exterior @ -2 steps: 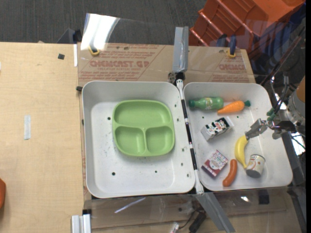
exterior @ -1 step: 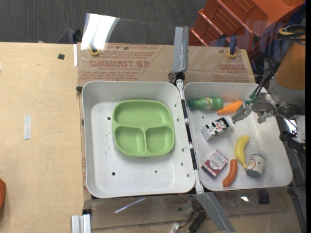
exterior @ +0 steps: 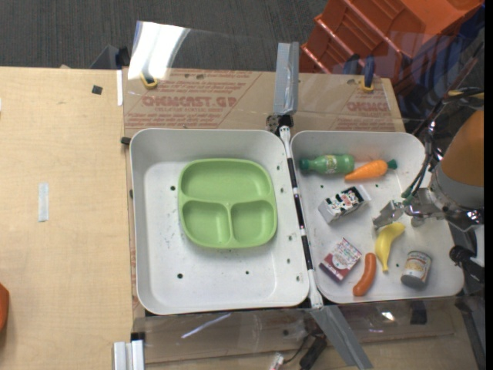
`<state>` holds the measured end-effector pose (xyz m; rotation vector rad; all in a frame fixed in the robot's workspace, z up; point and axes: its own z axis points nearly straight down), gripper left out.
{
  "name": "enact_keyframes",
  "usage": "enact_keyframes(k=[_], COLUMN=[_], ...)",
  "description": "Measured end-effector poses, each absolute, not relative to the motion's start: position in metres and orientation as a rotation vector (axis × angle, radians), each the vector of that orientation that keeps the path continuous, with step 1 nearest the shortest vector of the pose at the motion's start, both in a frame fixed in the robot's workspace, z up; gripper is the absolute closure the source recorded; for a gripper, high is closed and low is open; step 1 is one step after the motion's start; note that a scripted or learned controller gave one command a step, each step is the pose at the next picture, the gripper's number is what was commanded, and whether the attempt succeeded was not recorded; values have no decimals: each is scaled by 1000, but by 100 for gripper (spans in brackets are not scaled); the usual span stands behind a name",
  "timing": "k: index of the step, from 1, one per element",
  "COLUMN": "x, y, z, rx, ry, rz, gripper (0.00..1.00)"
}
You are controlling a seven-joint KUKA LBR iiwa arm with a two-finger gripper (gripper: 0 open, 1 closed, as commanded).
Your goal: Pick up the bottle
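Nothing has been picked up as far as I can see: the bottle (exterior: pixel 328 163) lies on its side near the far wall of the right bin (exterior: pixel 439 287), just left of the carrot (exterior: pixel 367 170), so the whole reach, grasp and lift is left to do. The left bin (exterior: pixel 146 230) carries a green divided plate (exterior: pixel 228 203). The arm (exterior: pixel 462 160) comes in over the right bin's right wall, its orange band uppermost. The gripper (exterior: pixel 387 213) sits low just above the banana (exterior: pixel 387 242), right of the small carton (exterior: pixel 343 203) and well apart from the bottle; its tips look slightly parted with nothing between them. Nearer me lie a snack packet (exterior: pixel 340 258), a sausage (exterior: pixel 365 275) and a can (exterior: pixel 416 269).
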<state>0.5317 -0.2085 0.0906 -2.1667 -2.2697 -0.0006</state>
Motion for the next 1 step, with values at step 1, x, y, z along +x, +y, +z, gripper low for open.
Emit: enact_keyframes(k=[1], x=[482], y=[-215], z=[91], rx=[-2149], ry=[-2277], rz=[-10], gripper=[0])
